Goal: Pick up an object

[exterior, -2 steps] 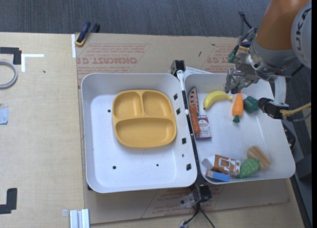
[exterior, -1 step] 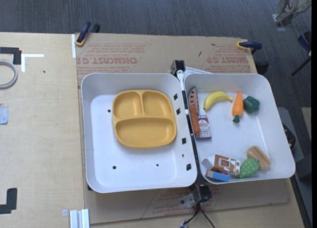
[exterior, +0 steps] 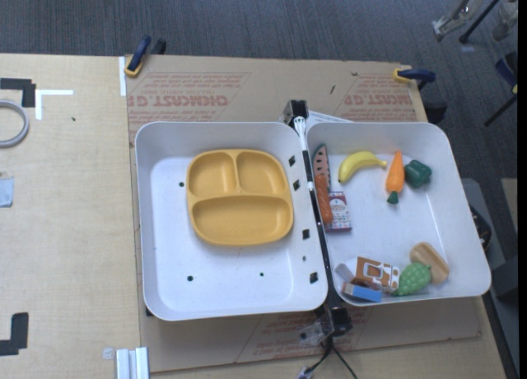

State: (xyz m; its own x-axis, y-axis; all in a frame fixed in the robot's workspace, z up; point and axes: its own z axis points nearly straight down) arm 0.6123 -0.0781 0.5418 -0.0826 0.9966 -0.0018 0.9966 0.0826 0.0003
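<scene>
Left bin: the shallow white left bin [exterior: 142,229] is holding one thing, a yellow divided plastic plate [exterior: 239,196], which is lying flat and upright near the bin's middle.
Right bin: the shallow white right bin [exterior: 466,204] is carrying the small pickable things, and they are lying loose in two groups.
Far group: a yellow toy banana [exterior: 360,163], an orange toy carrot [exterior: 395,175] and a dark green toy pepper [exterior: 417,173] are sitting close together, the carrot and pepper touching or nearly so.
Divider side: a reddish-orange strip [exterior: 322,184] is lying along the wall between the bins, with a small printed packet [exterior: 339,212] just beside it.
Near group: an orange-and-white carton [exterior: 377,272], a blue block [exterior: 362,292], a bumpy green toy [exterior: 414,278] and a tan bread-like piece [exterior: 431,260] are crowding the near corner.
Likely pick: the banana is lying most apart, so it is probably offering the freest grasp.
Gripper: a grey metal piece [exterior: 461,8] at the far right corner may be the gripper; it is hanging well apart from both bins.
Jaws: I cannot tell how wide they are standing; nothing from the bins is showing at that piece.
</scene>
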